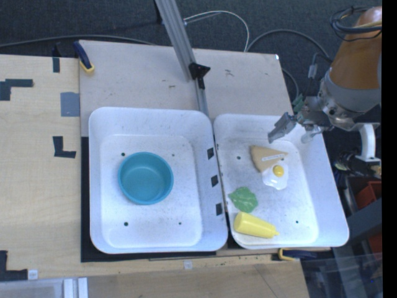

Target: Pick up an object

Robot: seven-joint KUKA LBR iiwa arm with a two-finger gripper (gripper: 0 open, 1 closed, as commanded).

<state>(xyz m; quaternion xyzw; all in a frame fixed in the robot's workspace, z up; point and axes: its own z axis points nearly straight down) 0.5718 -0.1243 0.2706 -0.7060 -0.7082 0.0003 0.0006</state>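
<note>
The right bin (322, 185) holds a tan wedge of toy cheese (267, 156), a toy fried egg (276, 176), a green leafy toy (243, 198) and a yellow toy corn cob (254, 226). A blue bowl (146, 177) sits in the left bin (105, 135). My gripper (290, 126) hangs over the far edge of the right bin, just above and right of the cheese wedge. Its fingers are open with nothing between them.
A slanted metal pole (180, 36) with a black clamp rises behind the bins. Cables (248, 36) trail across the dark floor at the back. A blue-and-yellow clamp (84, 58) sits at the board's far left corner.
</note>
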